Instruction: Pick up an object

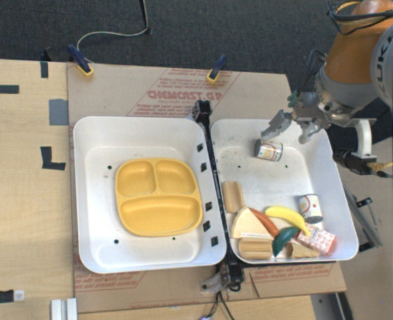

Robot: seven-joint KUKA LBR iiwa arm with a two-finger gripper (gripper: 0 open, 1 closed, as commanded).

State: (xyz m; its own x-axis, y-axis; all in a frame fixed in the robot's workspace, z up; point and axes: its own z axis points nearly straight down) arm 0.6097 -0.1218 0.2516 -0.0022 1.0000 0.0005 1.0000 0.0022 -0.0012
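Counter (pixel 23 199): pale wood-grain surface, marked with dark tape pieces (pixel 49 157) along its left part. Cardboard sheet (pixel 176 92): brown, printed in red lettering, laid flat on the counter under the two bins. Clamps: two, blue and yellow, one (pixel 80 59) at the sheet's far left corner, one (pixel 216 70) at its far edge. Floor (pixel 216 19): dark carpet beyond the counter. Cable (pixel 126 29): thin, trailing across the carpet to the left clamp. Light: even, shadows soft.

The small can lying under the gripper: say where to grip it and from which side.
Grip the small can across its round body, coming straight down from above. It lies on its side, apart from the other items, with bare bin floor around it. The gripper hangs just above it, probably needing little travel.
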